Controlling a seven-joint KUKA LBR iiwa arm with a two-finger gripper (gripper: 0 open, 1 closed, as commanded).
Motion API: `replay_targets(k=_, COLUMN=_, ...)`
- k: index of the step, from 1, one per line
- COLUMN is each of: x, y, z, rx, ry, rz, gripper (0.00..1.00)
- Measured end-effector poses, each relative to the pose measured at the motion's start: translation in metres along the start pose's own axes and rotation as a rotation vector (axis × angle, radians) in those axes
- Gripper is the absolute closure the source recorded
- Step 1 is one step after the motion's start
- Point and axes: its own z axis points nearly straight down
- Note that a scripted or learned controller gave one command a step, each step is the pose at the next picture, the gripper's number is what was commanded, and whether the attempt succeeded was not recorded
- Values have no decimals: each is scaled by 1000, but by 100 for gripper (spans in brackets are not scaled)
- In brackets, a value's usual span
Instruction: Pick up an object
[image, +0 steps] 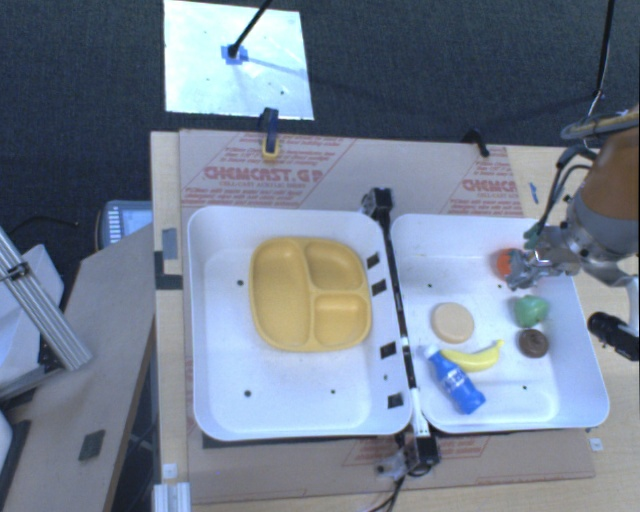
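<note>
Camera view, largest first: the grey arm (610, 190) reaches over the right white plastic bin (560, 405), near its far right wall. Its gripper (525, 265) sits just beside a small orange-red object (506, 262); whether it is gripped cannot be told. The likely risk is a glancing contact nudging that piece away, or catching the green lump (531, 310) close below.

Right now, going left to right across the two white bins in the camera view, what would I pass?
Yellow divided plate → blue bottle → banana → orange object at the gripper → green object.
</note>
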Motion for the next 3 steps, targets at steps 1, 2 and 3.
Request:
replay_targets(k=1, x=0, y=2, z=-34, rx=0, ry=0, rz=-1, gripper=100)
replay_targets(k=2, x=63, y=2, z=-27, rx=4, ry=3, rz=-7, gripper=100)
replay_targets(k=3, x=108, y=5, z=-29, rx=3, ry=2, rz=-5, gripper=100)
